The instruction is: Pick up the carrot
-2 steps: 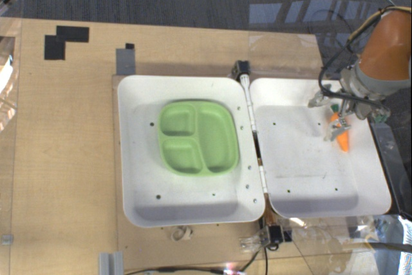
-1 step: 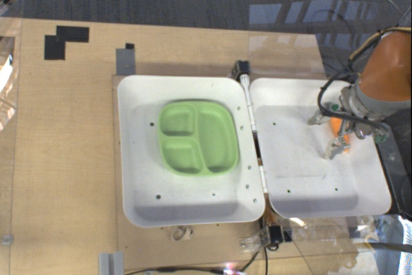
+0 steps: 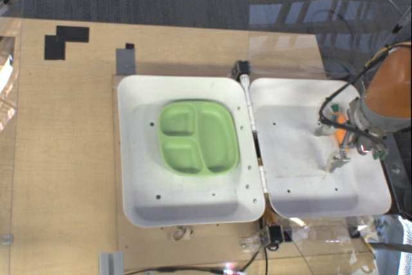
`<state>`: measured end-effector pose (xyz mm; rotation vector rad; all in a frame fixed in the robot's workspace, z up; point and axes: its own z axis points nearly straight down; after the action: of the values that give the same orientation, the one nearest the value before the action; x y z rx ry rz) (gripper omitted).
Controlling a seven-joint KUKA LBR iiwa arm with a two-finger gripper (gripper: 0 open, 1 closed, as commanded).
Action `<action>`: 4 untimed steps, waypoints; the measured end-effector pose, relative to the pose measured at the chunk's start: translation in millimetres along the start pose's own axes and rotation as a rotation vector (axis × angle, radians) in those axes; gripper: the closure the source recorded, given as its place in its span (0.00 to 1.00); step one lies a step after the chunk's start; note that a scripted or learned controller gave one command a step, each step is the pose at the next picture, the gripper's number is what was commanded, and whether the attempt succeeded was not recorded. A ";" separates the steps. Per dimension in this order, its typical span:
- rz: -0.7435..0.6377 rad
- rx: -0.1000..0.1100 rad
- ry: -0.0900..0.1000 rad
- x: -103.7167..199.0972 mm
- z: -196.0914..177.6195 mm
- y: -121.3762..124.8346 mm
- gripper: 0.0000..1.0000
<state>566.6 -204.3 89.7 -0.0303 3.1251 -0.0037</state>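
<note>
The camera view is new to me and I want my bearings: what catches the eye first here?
The green divided plate stands out most, lying in the middle of the left white bin. Next comes the grey arm's orange band at the right edge, reaching over the right white bin. Below it, a small patch of orange, likely the carrot, shows close against the gripper.

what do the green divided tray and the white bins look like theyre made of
The green tray looks like moulded plastic with a matte finish: even colour, soft rounded compartment edges, no glare. The white bins also look like plastic, smooth and slightly glossy, with rounded corners and a soft sheen along the rims, though painted metal can't be ruled out.
</note>
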 end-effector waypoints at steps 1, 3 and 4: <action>0.340 -0.001 0.001 -36.1 1.2 15.1 0.00; 0.836 -0.003 0.003 -16.1 1.0 2.7 0.00; 0.828 -0.003 -0.010 -20.3 -13.1 2.9 1.00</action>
<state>586.6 -201.0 103.2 1.2262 2.8650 0.0115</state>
